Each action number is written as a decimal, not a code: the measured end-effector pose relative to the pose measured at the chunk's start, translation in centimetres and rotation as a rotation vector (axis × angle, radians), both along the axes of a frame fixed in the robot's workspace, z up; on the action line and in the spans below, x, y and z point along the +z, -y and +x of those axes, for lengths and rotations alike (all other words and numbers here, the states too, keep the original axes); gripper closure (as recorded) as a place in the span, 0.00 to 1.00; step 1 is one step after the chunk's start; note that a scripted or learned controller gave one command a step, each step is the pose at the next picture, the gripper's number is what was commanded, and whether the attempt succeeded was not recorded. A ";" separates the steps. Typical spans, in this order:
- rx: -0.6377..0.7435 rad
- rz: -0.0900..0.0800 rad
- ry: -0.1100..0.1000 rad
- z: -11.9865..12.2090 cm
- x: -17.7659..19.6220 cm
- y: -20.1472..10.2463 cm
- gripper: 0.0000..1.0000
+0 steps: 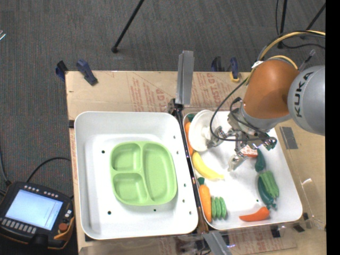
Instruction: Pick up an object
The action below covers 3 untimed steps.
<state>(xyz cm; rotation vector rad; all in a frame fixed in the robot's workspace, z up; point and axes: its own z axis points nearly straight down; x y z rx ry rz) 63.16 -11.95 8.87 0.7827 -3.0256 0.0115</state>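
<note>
arm (287, 97) hangs low over the right bin (289, 195); left bin (90, 137) holds a green divided plate (143, 172). gripper (241, 155) sits mid-bin, and i cannot tell how it is set. likely target: a small red-and-white item (248, 153) just beside it. crowding is the risk: banana (207, 167), white bowl (199, 129), green pepper (268, 185), carrot (205, 198) lie near, so a descent slightly off could nudge or snag a neighbour.

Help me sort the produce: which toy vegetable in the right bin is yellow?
The curved yellow banana, lying left of the gripper; the rest are orange, green or red.
</note>
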 end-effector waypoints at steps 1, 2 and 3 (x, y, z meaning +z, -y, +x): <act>0.096 0.012 0.015 -5.1 -0.1 4.3 0.00; 0.026 0.015 0.012 -5.5 -0.1 -1.6 0.00; 0.100 0.009 0.015 -9.6 -0.1 -2.7 0.00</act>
